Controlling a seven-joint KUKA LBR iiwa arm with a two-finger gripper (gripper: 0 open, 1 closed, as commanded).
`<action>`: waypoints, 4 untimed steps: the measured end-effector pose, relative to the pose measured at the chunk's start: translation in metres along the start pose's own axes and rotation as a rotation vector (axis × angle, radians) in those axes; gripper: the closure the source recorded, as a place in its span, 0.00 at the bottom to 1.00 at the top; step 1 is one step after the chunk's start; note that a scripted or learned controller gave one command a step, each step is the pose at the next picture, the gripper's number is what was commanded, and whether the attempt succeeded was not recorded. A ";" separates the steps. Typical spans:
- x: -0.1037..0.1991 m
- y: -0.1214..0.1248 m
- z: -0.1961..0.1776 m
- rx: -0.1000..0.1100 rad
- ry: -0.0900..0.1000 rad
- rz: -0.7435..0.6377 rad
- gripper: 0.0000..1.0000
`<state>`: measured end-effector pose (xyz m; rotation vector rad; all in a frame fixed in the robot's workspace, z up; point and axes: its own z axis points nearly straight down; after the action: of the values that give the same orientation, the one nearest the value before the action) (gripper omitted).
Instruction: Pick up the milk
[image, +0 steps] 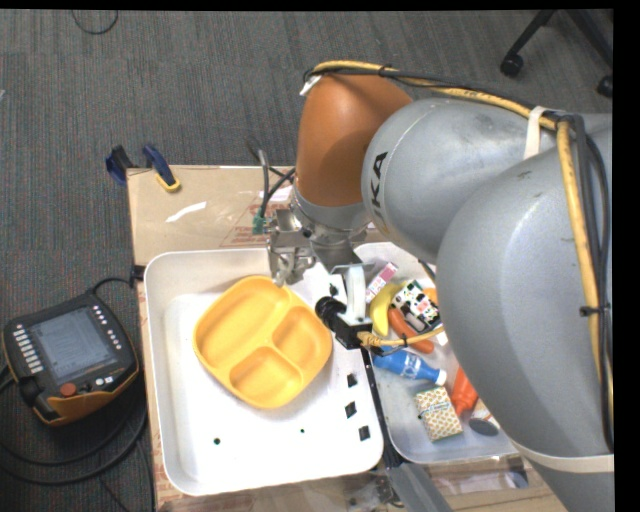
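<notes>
The milk (414, 302) is a small white carton with black cow spots. It lies in the right bin (405, 440) among other items, right of a banana (384, 312). My gripper (285, 264) hangs over the left bin (175, 420), at the far edge of a yellow divided plate (265, 342). It is well to the left of the milk, and I see nothing held in it. The arm's large grey body hides the right part of the right bin.
The right bin also holds a blue bottle (411, 367), a patterned small box (438, 414), an orange item (462, 390) and a pink-capped tube (381, 277). A brown board (200, 210) with blue clamps (140, 165) lies behind the bins. A teach pendant (65, 355) rests at the left.
</notes>
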<state>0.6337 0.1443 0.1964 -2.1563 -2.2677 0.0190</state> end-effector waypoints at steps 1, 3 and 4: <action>-0.095 0.005 -0.058 -0.015 0.000 0.137 1.00; -0.001 -0.008 0.026 -0.009 -0.001 -0.053 1.00; -0.003 -0.008 0.017 -0.006 -0.001 -0.049 1.00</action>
<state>0.6261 0.1409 0.1790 -2.1028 -2.3233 0.0124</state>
